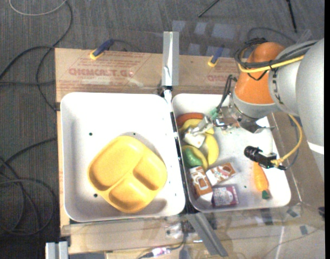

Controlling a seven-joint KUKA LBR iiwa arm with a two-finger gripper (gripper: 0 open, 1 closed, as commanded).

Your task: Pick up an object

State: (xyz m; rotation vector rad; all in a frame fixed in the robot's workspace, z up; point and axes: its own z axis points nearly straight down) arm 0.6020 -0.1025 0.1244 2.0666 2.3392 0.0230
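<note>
Poised low over the far end of the right white bin (278, 196), hand (223, 117) beside the heaped yellow plastic banana (209, 146), likely lining up a pick; finger state impossible to tell.

The grey arm (308, 85) reaches in from the right, orange-banded wrist (256, 74) angled down, claw (221, 117) low.

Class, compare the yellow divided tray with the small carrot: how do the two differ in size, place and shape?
The yellow tray is large; the carrot is small. The tray lies in the left bin, the carrot in the right bin among other items. The tray is broad with compartments; the carrot is slim and orange. Both lie flat, untouched.
</note>
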